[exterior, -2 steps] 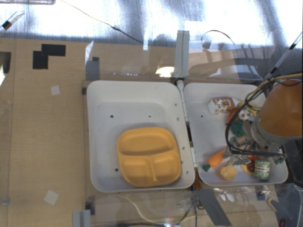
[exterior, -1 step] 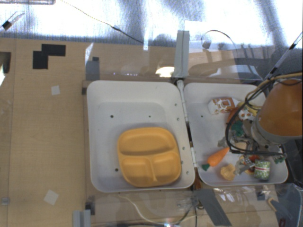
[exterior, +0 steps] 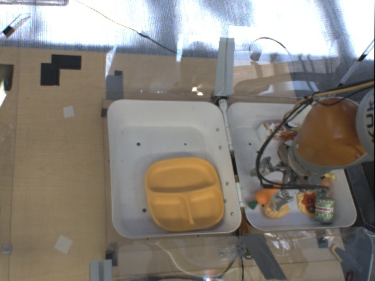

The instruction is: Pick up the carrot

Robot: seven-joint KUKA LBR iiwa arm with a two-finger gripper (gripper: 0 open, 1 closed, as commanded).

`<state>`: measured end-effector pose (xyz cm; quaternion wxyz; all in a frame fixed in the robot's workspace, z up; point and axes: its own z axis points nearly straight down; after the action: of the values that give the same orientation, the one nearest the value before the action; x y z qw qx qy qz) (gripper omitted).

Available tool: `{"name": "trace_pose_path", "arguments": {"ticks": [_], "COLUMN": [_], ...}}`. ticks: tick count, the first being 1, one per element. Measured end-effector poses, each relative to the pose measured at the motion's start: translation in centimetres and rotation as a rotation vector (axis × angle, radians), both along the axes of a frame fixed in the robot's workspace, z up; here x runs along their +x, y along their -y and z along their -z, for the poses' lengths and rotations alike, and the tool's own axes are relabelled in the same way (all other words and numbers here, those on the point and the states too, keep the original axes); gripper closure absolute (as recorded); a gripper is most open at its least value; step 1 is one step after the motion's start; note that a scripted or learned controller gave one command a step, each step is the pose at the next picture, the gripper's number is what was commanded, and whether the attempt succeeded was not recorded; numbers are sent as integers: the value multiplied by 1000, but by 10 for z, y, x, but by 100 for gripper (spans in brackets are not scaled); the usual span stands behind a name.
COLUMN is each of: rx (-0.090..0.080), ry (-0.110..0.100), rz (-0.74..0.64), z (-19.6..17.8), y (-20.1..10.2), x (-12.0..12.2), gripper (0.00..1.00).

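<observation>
The carrot (exterior: 262,197) is a small orange toy with a green leaf end, lying near the front left of the right bin (exterior: 246,157). My gripper (exterior: 281,198) hangs low over the bin's front, just right of the carrot and touching or nearly touching it. The arm's orange band (exterior: 325,134) covers much of the bin behind it. The wrist and cables hide how the gripper stands against the carrot.
A yellow divided plate (exterior: 184,193) lies in the left bin (exterior: 135,133). Around the gripper in the right bin are a yellow curved toy (exterior: 274,213), a red-and-yellow toy (exterior: 306,202), a green can (exterior: 324,210) and a red-and-white item (exterior: 273,127) at the back.
</observation>
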<state>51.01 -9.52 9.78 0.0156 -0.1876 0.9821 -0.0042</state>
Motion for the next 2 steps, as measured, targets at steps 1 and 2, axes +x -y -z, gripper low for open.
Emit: {"name": "trace_pose_path", "arguments": {"ticks": [1,2], "rx": [4,-7], "ry": [4,3], "rz": [76,-72], "z": [0,0], "y": [4,-6], "x": [-2,-3], "gripper": [0,0]}}
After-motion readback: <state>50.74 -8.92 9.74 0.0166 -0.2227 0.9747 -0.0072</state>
